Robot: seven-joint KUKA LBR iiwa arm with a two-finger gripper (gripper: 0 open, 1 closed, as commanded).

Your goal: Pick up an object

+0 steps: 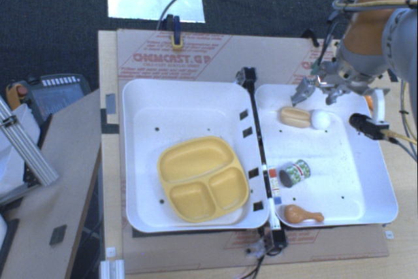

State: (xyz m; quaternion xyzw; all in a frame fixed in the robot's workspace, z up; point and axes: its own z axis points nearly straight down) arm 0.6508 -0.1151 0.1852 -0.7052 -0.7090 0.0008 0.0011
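Progress: nothing is seen to be lifted yet; every object lies on a bin floor, so the pick is judged not yet made.
Gripper: held above the far edge of the right bin, just behind the objects there.
Jaws: seen spread apart, with two dark fingers splayed; nothing is held between them and no object is touched.
Nearest objects: a tan bun-shaped piece and a white ball, lying side by side and touching, just in front of the jaws.
Other objects: a small can on its side mid-bin, and an orange drumstick-shaped toy near the front edge.
Left bin: a yellow divided tray is lying in it.
Remaining: a descent onto one object, a closing of the jaws and a lift are judged still to be done.
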